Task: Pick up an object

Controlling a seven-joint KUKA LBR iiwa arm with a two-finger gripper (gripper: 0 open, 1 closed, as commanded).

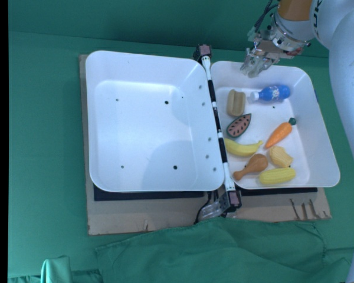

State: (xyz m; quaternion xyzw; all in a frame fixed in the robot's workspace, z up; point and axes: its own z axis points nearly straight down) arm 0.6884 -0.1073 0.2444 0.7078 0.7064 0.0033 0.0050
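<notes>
The gripper [255,67] hangs over the far edge of the right bin [318,158]; whether its fingers are apart I cannot tell. Just below it lie the blue bottle [272,92] and a bread piece [235,102].

The bench [47,128] is covered in plain green, and a crumpled green cloth [212,255] of the same shade lies at its near edge. Two white bins sit on brown cardboard [141,220]; the left bin [100,69] carries a few small dark dots, and the right bin [318,158] is plain white. A black-and-white banded strip [215,119] runs between them. In the right bin: a blue bottle [272,92] with a white neck and pale speckles, a tan bread piece [236,102], a red watermelon slice [239,125] with dark seeds and a green rind, an orange carrot [279,134] with a green top, a yellow banana [243,148], a brown drumstick [252,167], a yellow-orange chunk [280,157], and yellow corn [277,176]. The claw [255,66] is grey metal, below an orange band [295,2] on the grey arm.
</notes>
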